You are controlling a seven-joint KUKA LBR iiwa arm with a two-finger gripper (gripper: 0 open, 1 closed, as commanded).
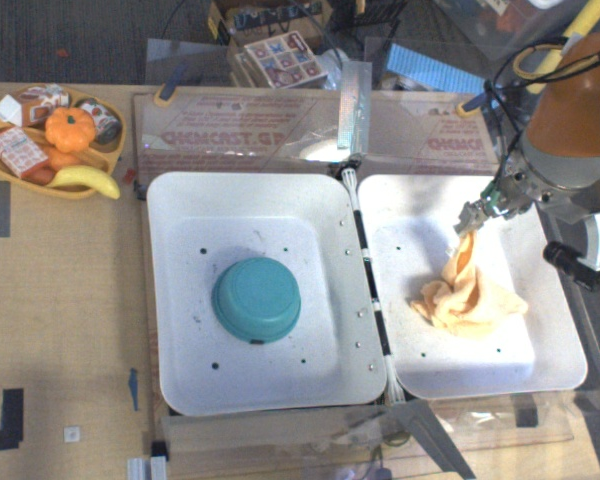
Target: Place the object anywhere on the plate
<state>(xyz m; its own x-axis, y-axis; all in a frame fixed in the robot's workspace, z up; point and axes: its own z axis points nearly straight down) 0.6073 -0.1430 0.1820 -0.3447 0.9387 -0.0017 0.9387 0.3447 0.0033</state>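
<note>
1. A crumpled pale orange cloth (467, 293) is seen in the right-hand shallow white bin (550, 363), most of it heaped on the bin floor.
2. One corner of the cloth is drawn upward to the end effector (477, 215), which appears to be pinching that corner, so the fabric hangs in a stretched peak.
3. A round teal plate (257, 299) is found in the left-hand white bin (180, 218), well apart from the cloth across the divider.
4. The lift is judged barely begun; a corner grip is presumably chosen so the cloth can be carried over the divider.
</note>
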